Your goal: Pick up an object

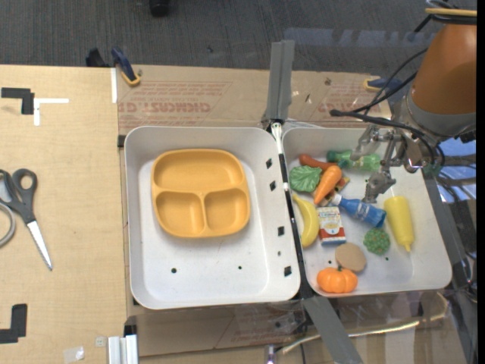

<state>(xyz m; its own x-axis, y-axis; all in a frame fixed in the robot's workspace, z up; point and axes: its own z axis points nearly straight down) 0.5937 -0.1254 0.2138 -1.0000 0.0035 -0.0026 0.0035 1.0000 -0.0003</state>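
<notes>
Gripper hovers just above blue bottle, yellow bottle beside; grip state: cannot tell. Nothing lifted yet; grasp and pick remain.

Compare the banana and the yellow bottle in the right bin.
The banana is curved and lies near the bin's left wall; the yellow bottle is straight, with a narrow tip at its lower end, and lies toward the right side. Both are yellow and lie lengthwise up and down the view.
</notes>
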